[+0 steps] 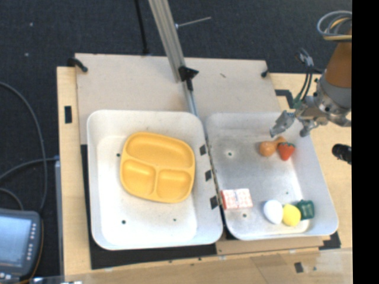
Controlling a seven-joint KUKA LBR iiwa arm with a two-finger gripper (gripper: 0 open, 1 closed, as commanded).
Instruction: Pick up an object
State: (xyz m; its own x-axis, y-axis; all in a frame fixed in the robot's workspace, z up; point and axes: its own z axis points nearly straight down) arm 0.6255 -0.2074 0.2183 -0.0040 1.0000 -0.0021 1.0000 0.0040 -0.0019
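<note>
The objects you can pick from all lie in the right bin (308, 176), at the worktop's (136, 81) right side. Near that bin's far right corner you have an orange ball-like piece (267, 149) touching a strawberry-shaped toy (286, 151) on its right. Along the near edge sit a white egg-shaped piece (273, 211), a yellow lemon-like piece (291, 215) pressed against it, and a dark green item (305, 208) just beside the yellow one, towards the near right corner. A small red-and-white carton (237, 199) lies flat near the bin's near left corner, close to the wall shared with the left bin (98, 176).

Your hand (294, 123) hangs over the far right corner of the right bin, just above and beside the orange piece and strawberry. Its two fingers stand apart, with nothing between them.

In the left bin you have a yellow divided plate (158, 167), lying roughly in the middle.
</note>
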